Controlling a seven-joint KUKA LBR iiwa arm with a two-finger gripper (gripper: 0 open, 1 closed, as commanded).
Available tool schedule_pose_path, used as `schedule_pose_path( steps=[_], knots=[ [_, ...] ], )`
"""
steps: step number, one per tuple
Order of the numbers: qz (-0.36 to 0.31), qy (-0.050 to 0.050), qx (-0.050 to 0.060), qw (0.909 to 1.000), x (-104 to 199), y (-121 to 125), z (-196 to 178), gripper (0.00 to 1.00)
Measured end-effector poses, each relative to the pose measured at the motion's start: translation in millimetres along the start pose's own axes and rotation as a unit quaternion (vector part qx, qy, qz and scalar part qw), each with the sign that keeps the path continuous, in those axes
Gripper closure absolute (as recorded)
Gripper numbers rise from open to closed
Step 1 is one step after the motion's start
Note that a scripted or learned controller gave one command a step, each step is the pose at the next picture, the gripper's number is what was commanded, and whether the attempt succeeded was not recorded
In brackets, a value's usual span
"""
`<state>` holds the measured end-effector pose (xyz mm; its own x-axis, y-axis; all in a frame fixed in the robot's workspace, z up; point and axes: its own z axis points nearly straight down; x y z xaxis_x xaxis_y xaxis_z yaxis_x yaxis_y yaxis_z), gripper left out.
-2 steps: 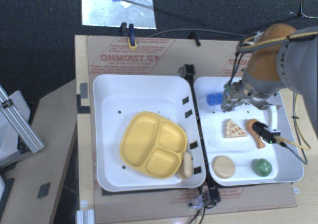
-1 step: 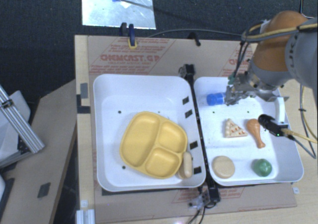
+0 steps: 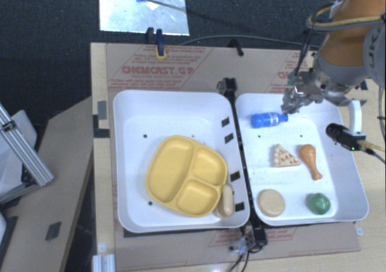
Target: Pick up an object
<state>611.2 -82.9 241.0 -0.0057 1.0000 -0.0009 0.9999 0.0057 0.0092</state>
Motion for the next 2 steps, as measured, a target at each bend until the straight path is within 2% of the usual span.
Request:
schedule_pose_path(
  steps=[1, 2],
  knots=[
    [0.0, 0.0, 0.003, 1.0, 0, 1, -4, 1.0],
    [-0.001, 0.002, 0.004, 1.0, 51, -7, 9, 1.0]
  ],
)
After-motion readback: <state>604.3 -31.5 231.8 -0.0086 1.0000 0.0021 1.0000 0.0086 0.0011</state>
